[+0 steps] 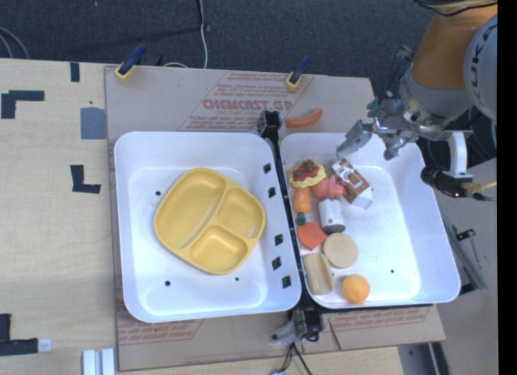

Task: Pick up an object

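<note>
Two white bins sat side by side on a brown cardboard sheet (234,103). The left bin (133,228) held one yellow divided plate (210,220), with three sections, lying near its middle. The right bin (416,236) held a cluster of small toy foods crowded against its left wall: a small pizza piece (308,174), a brown-and-white box (352,182), a pink lump (327,189), a small orange piece (301,200), a white can (331,216), a red-orange wedge (311,236), a tan round disc (340,250), a tan bread piece (317,272) and an orange ball (355,288). They lay touching or just beside one another, so each had neighbours pressing close; the ball sat a little apart at the near end. One orange hot dog (304,117) lay outside the bins on the cardboard, just beyond the right bin's far rim.

The arm (452,42) came in from the right, its wrist bent down over the far right part of the right bin. The gripper (373,141) hung above the box's far end, its two fingers spread apart with nothing between them.
</note>
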Motion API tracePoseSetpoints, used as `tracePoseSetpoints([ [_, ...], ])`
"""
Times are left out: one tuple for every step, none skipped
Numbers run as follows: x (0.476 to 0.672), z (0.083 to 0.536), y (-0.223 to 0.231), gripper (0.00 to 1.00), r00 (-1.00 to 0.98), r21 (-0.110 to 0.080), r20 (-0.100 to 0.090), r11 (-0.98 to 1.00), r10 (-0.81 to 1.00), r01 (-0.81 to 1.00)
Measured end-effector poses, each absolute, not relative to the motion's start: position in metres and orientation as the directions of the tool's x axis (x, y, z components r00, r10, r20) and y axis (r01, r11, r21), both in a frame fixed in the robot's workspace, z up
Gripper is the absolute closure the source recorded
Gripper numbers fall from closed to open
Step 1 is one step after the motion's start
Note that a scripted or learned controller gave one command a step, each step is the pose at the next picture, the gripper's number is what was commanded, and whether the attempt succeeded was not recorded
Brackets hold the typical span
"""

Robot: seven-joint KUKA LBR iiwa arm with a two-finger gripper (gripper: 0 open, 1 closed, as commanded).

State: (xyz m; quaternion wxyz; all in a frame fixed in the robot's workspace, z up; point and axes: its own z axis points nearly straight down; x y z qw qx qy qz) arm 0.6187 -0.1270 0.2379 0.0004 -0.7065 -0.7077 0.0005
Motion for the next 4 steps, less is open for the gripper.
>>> tracePoseSetpoints([
  [0.636, 0.112, -0.100, 0.00, -0.001, 0.019, -0.005, 0.001, 1.000, 1.000],
  [0.631, 0.106, -0.099, 0.00, -0.004, 0.032, -0.008, 0.004, 1.000, 0.999],
  [0.657, 0.103, -0.099, 0.00, -0.003, 0.038, -0.010, 0.003, 1.000, 0.999],
  [0.660, 0.116, -0.101, 1.00, -0.003, 0.043, -0.014, 0.004, 1.000, 0.999],
])
